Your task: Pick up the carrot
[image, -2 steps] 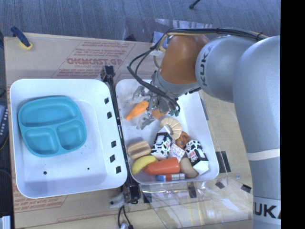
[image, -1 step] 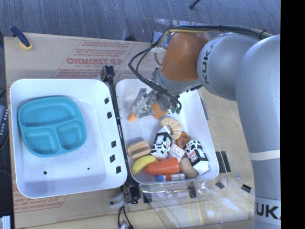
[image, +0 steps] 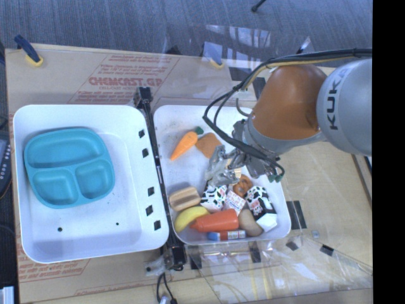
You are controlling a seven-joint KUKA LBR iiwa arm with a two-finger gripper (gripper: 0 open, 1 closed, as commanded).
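Gripper (image: 218, 164) hangs low in the right bin (image: 166, 122), above the toy clutter; jaw spread hidden by the wrist, cannot tell. Nothing seen held. Carrot (image: 184, 144) lies just beside it toward the bin's upper left: tapered orange cone, green stub top, smooth plastic. Judged step: approach. Next move calls for shifting left over the carrot and descending. Left bin (image: 19, 170) holds a blue sectioned tray (image: 68, 165).

Carrot (image: 184, 145) in right bin (image: 166, 124), tray (image: 68, 166) left.
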